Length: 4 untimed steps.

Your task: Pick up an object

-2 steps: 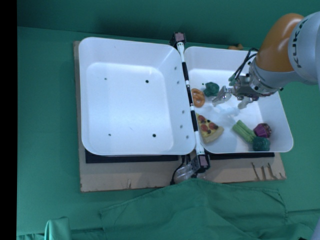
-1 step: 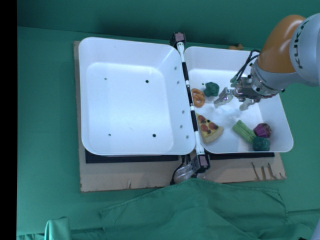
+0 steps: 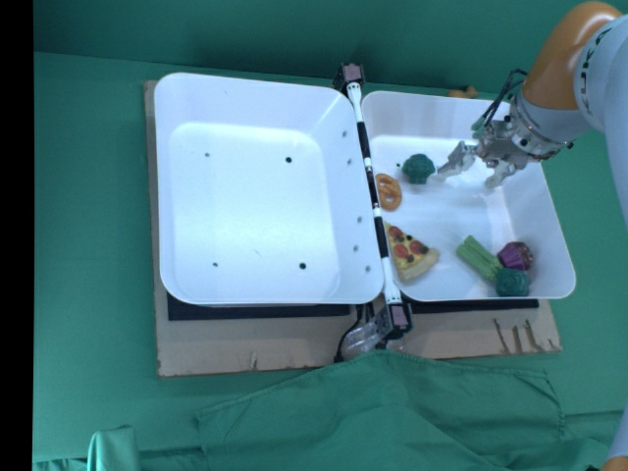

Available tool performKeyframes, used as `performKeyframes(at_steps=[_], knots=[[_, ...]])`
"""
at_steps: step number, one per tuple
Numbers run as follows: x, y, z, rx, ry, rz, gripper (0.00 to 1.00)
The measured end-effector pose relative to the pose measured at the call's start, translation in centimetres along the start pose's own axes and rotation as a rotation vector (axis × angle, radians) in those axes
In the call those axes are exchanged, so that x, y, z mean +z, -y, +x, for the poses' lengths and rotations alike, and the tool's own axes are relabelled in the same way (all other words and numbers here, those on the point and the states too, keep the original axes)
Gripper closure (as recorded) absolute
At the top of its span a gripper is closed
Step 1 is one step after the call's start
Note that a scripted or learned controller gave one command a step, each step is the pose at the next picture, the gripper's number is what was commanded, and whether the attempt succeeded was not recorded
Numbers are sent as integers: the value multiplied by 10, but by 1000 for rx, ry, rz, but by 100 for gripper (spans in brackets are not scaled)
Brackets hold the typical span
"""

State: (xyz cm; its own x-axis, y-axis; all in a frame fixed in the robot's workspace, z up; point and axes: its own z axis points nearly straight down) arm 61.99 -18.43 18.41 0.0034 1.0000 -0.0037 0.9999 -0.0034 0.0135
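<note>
**Hovering open-handed over the right bin, nothing lifted yet**

We are reaching in from the right with our gripper (image 3: 478, 162) hanging over the upper part of the right bin (image 3: 549, 234). Our fingers (image 3: 453, 161) are standing spread apart, and we are seeing nothing between them, so we are judging the pick as not yet made: the approach looks under way, while the descent, the closing and the lift are all still ahead of us.

The nearest candidate is the small green broccoli (image 3: 419, 168), lying on the bin floor just to the left of our fingertips, apart from them and not touching. It is a rounded lump, so we are finding no clear long axis on it and cannot tell which way it points.

The other pieces are lying farther off in the same bin. The orange pretzel (image 3: 389, 191) is resting beside the left wall. The pizza slice (image 3: 411, 252) is lying near the lower left, its tip pointing up and left toward the divider. The green stalk (image 3: 479, 258) is running its long axis from upper left to lower right, ending by the purple piece (image 3: 516, 255) and the dark green piece (image 3: 511, 283) in the lower right corner.

The left bin (image 3: 177, 263) is holding no toys that we are making out.
</note>
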Motion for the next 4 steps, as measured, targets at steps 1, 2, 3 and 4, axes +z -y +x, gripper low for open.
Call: performKeyframes(at_steps=[1,2,3,4], knots=[[-25,48,18,1,-3,12,0],[0,43,-4,1,-3,5,0],[-4,127,38,3,5,-8,0],[-3,125,37,1,4,-6,0]])
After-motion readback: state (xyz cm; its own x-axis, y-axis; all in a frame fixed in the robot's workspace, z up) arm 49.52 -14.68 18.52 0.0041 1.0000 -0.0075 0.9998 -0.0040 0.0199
